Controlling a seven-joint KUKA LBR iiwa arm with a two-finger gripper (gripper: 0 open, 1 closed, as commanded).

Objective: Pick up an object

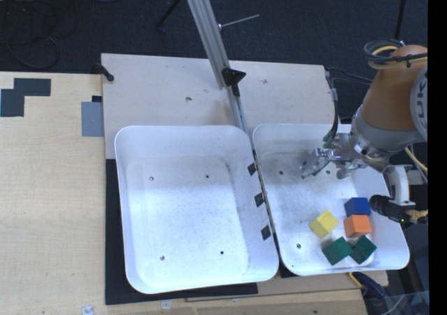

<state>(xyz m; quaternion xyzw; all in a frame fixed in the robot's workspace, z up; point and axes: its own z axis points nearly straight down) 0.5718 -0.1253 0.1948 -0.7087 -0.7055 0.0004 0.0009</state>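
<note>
Camera view: arm (394, 107) reaches in from the right, gripper (318, 163) low over the upper middle of the right bin (279, 146); claw is too small and blurred to tell whether open or closed, and no object is seen between its tips. Candidate objects sit clustered in the right bin's lower right corner, well apart from the gripper: yellow block (323, 224), blue block (357, 206) touching the orange block (357, 225) just below it, and two dark green blocks (349, 250) side by side nearest the rim. Left bin (140, 146) lies alongside, with a slanted aluminium rail (207, 27) rising behind the seam between the bins.
</note>
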